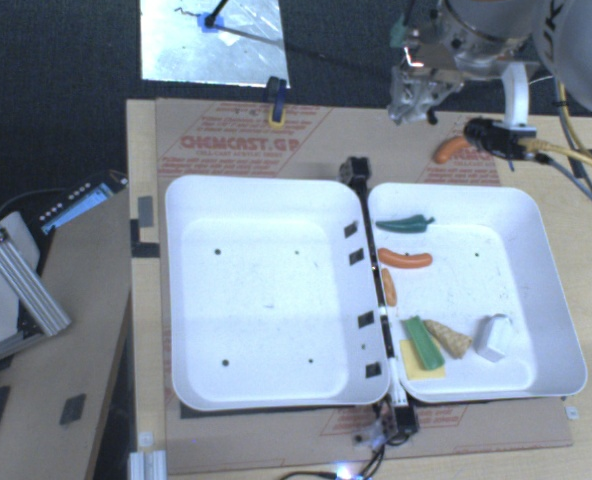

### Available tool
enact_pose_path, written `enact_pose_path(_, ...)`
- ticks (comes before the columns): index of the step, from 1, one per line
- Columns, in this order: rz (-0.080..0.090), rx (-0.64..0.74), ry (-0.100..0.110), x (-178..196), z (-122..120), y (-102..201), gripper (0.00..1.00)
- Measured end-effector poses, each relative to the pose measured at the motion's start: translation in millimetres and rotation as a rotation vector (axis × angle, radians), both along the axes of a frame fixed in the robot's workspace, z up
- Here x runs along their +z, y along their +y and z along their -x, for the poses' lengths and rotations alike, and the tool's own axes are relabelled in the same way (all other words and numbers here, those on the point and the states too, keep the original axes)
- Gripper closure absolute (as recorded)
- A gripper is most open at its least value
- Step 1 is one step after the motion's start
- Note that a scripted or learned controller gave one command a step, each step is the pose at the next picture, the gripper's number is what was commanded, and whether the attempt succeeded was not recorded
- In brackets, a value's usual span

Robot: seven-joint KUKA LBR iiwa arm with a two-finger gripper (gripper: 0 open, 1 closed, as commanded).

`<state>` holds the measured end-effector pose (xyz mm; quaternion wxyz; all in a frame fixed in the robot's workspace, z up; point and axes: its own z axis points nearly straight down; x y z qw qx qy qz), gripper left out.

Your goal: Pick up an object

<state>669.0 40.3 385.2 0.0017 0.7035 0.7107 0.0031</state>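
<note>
Gripper [413, 111] hung above the bench behind the right bin [541, 258]; how its fingers stood could not be told. Sausage [406, 260] lay in that bin near the divider. Judged light, smooth, firm, likely to roll; best gripped across its middle.

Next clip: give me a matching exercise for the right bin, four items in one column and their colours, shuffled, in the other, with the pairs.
Items:
1. pepper
2. sausage
3. block
4. cone

Colours:
A. tan
B. dark green
C. orange-red
D. pale grey

Pairs: 1-B, 2-C, 3-D, 4-A
</note>
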Motion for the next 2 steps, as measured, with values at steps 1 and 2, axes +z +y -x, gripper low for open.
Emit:
enact_pose_path(1,-0.001,0.001,0.002,29,14,81,1.00)
enact_pose_path(2,-0.001,-0.001,0.003,44,29,132,1.00)
